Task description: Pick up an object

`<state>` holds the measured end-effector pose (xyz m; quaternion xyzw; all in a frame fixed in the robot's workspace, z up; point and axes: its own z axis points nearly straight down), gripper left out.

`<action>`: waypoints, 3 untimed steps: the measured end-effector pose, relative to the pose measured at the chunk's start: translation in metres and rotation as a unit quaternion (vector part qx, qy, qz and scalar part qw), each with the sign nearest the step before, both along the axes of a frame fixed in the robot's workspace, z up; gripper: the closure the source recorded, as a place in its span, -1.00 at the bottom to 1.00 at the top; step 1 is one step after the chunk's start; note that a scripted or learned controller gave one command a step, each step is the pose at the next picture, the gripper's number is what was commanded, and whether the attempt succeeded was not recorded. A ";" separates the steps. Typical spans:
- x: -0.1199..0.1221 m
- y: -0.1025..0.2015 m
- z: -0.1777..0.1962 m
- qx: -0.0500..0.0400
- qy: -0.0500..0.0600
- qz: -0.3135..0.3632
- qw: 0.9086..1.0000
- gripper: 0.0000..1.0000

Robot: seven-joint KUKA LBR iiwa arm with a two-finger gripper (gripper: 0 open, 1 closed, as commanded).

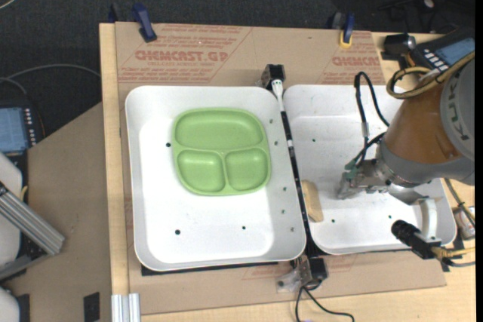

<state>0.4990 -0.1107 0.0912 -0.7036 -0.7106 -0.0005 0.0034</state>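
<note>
A small tan wooden block (312, 202) lies at the left wall of the right shallow white bin (332, 237), near the tool (351, 181), which hangs low over that bin's floor. Further off, a green three-compartment plastic plate (221, 151) lies flat in the left white bin (151, 222) on the worktop (189, 49)

The arm (445, 124) is a thick rounded body, grey above with a broad orange band nearer the wrist. A black cable (367, 105) loops along it. The claw (353, 183) is small, of grey metal with green bits.
</note>
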 end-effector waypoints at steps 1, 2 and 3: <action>0.013 0.097 0.099 -0.002 -0.007 0.000 1.000 1.00; -0.008 0.165 0.118 -0.002 -0.003 -0.001 1.000 1.00; 0.007 0.202 0.341 0.000 -0.012 -0.002 1.000 1.00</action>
